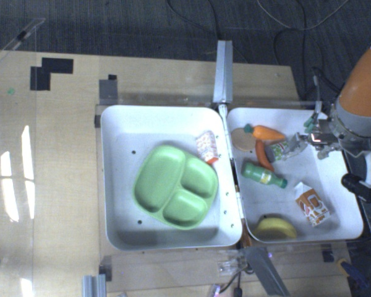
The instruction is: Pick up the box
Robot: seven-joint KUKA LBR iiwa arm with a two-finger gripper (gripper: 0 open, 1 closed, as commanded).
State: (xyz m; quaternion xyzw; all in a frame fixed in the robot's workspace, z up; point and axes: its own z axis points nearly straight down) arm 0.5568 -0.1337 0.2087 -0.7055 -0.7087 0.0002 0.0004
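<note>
Banana [276, 228] lies at the near rim of the right bin [352, 228]; just beside it, toward the arm, the small orange-and-white box [312, 206] lies tilted on the floor. It looks like light, stiff carton, probably best pinched across its narrow sides. Behind the box, the pincer [292, 146] hovers by the carrot [269, 132]; whether it is spread I cannot tell.

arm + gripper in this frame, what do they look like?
The arm enters at the view's right: a rounded orange band above a grey wrist section. The gripper is a small metallic grey assembly with a bright fitting and a bit of green near its wrist end. Black parts sit below the wrist.
</note>
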